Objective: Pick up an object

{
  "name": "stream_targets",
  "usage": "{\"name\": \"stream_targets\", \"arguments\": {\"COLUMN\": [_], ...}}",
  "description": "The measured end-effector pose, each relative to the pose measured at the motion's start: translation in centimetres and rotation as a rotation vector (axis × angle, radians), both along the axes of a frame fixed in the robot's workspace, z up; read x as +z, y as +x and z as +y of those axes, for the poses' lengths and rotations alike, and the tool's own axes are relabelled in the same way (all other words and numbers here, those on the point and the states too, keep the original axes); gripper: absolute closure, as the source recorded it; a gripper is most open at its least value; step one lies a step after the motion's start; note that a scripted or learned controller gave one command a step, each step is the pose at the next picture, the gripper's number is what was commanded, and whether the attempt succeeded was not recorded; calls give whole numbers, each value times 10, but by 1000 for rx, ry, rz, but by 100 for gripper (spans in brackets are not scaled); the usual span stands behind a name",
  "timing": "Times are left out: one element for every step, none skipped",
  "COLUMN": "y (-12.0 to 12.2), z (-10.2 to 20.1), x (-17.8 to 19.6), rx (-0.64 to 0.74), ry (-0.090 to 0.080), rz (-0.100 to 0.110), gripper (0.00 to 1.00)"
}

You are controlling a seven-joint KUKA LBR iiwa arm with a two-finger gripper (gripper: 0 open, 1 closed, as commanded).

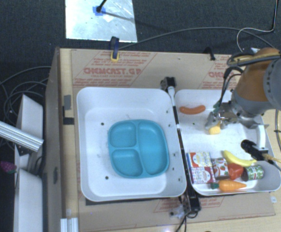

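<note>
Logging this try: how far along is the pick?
Done: the tool has reached into the right bin. In hand: it sits low at a small yellow piece; grip unclear. Left: lifting. The sausage and banana lie untouched.

This was a robotics lab, no question, and the bench told it straight away: a flat brown cardboard sheet with red printed lettering (112, 71) served as its top, and two shallow white plastic bins (90, 103) sat side by side on it. Loose black cables (15, 81) trailed across the dark carpeted floor (20, 23) at the left, and another thin black cable (275, 8) dropped in at the upper right. The grey robot arm with its orange band (256, 83) reached over the right bin. Toy plastic food lay there, an orange sausage (192, 109) among it, beside a blue sectioned plastic tray (138, 146).
</note>
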State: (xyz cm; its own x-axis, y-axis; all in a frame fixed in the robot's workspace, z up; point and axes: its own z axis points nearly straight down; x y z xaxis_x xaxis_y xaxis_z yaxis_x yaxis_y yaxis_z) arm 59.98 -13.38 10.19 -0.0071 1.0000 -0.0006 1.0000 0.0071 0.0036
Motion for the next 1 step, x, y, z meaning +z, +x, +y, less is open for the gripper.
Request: {"name": "stream_targets", "arguments": {"y": [-20], "z": [56], "x": [107], "rx": [-2], "ry": [1], "rz": [-1], "gripper": [100]}}
